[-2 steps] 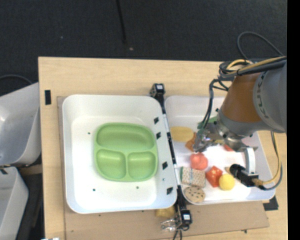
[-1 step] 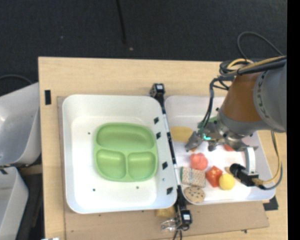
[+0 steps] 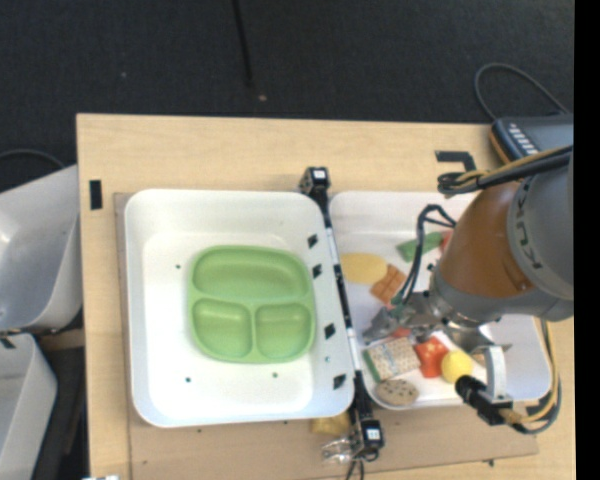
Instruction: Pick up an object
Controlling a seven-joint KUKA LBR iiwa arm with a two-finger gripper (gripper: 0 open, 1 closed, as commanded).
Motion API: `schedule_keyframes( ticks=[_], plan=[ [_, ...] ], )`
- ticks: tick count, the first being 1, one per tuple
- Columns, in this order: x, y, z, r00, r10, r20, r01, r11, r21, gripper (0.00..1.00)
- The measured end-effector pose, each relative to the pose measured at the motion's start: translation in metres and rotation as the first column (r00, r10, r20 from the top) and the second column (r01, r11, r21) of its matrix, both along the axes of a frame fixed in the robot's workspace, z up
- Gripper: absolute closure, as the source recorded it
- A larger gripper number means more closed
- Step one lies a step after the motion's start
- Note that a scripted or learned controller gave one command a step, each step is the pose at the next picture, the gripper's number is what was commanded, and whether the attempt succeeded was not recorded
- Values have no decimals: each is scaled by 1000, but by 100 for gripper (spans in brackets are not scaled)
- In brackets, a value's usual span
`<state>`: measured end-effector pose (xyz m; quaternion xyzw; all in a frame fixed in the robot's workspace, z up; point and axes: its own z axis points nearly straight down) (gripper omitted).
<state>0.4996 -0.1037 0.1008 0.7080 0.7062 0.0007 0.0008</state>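
Observation:
The right bin (image 3: pixel 365 208) holds several small objects. A yellow piece (image 3: pixel 362 266) and an orange-brown piece (image 3: pixel 387 285) lie near its left wall, and a green piece (image 3: pixel 410 250) sits behind them. A printed packet (image 3: pixel 391 360), a red item (image 3: pixel 433 349), a yellow item (image 3: pixel 458 365) and a round speckled disc (image 3: pixel 395 393) crowd the front. My gripper (image 3: pixel 398 320) hangs low over the bin, just above the packet and beside the orange-brown piece. The arm's orange band (image 3: pixel 480 253) hides the bin's middle.
The left bin (image 3: pixel 150 268) carries a green divided plate (image 3: pixel 250 302). A black-clipped divider (image 3: pixel 330 278) separates the bins. Cables (image 3: pixel 510 413) trail at the front right, and a dark device (image 3: pixel 528 136) sits at the bench's back right.

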Motion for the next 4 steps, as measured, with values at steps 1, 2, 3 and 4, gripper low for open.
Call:
schedule_keyframes(
  ticks=[1,2,3,4],
  plan=[
    [2,-1,10,1000,-9,1,9,1000,-1,100],
    [-8,68,105,1000,10,5,-10,1000,1,100],
    [-9,111,216,1000,10,7,-10,1000,0,100],
    [-11,197,136,1000,12,-8,-12,1000,1,100]
  ],
)
